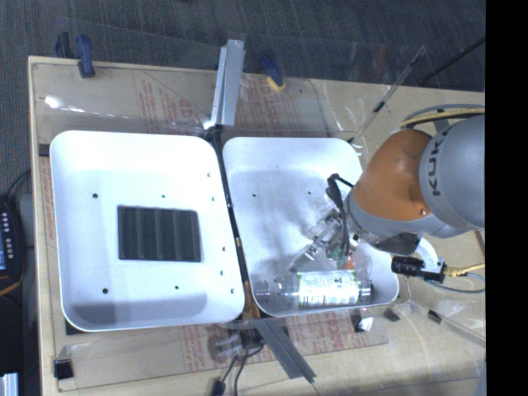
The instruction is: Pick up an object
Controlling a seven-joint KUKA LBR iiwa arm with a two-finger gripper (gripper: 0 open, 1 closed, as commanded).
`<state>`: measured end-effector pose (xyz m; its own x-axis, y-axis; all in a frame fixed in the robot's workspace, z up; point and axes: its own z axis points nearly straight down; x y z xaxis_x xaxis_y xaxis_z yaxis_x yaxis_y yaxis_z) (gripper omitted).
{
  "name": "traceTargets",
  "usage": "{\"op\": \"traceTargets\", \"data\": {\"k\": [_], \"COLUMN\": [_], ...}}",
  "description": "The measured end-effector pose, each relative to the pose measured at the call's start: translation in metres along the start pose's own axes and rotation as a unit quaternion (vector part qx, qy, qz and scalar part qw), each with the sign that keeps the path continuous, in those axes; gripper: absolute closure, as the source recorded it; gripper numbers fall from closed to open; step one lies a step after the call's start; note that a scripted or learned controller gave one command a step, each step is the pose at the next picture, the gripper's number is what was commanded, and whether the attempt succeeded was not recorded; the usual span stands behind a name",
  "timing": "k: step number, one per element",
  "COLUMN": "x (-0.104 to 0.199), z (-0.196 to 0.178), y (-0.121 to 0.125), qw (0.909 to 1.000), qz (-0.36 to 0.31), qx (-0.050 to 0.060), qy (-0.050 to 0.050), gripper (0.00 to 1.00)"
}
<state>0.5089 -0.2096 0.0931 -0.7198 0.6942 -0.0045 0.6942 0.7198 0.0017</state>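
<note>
Right bin [272, 172], bottle [318, 290] lying left-right

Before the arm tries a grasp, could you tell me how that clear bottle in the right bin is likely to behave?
The clear bottle lies on its side against the bin wall, so a nudge would probably roll it. Its smooth, see-through body looks slippery and fairly light.

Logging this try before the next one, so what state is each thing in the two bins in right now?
Clear plastic bottle with a white label: lying on its side along the right bin's near wall.
Dark ribbed rectangular pad: lying flat in the middle of the left white bin.
Right white bin: holds the bottle.
Claw: low inside the right bin, just above the bottle.
</note>
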Motion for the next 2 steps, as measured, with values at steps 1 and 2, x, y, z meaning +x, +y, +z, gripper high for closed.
{"op": "traceTargets", "data": {"k": [1, 2], "x": [-0.019, -0.02], "z": [-0.083, -0.093], "y": [0.016, 0.017], "qw": [0.9996, 0.9996], "qz": [0.029, 0.028], "qx": [0.001, 0.0], "qy": [0.001, 0.0], "gripper": [0.0, 1.0]}}
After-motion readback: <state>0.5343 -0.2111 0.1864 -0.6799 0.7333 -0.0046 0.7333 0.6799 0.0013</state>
